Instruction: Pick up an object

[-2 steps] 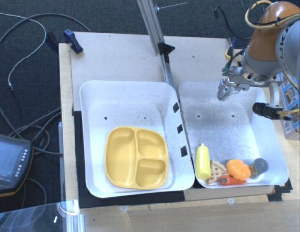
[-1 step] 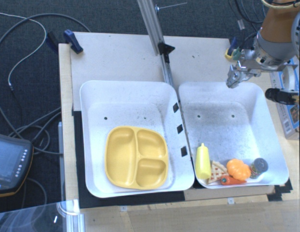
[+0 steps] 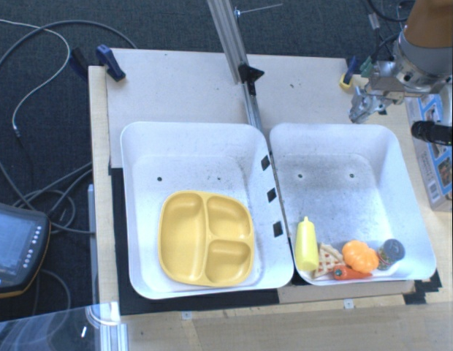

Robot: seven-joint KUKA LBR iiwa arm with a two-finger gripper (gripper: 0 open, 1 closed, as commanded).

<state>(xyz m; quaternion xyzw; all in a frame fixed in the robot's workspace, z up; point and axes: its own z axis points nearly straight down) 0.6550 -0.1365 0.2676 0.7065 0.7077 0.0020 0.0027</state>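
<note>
1. At the 9 o'clock side of the counter (image 3: 175, 86), the left bin (image 3: 139, 152) is seen; a yellow divided plate (image 3: 207, 238) lies flat in its near half, toward 6 o'clock.

2. In the right bin (image 3: 402, 167), the loose objects are gathered along the near wall, at 6 o'clock: a yellow bottle (image 3: 306, 244) lying with its long axis running 12 to 6, tip toward 12; a waffle-patterned piece (image 3: 329, 259); an orange pumpkin-like toy (image 3: 359, 255); a small red-orange item (image 3: 343, 273) just in front of it; and a grey round thing (image 3: 391, 251) at the 3 o'clock end of the row.

3. The claw (image 3: 363, 112) is seen above the far rim of the right bin, at 12 o'clock of it. Whether it is apart or together cannot be told; nothing is seen held in it.

4. The objects are judged to lie toward 6 o'clock from the claw, well apart from it, across the bare floor of the bin.

5. The arm is cut off at the top right corner. What the grey thing and the red-orange item are is hard to make out.
</note>
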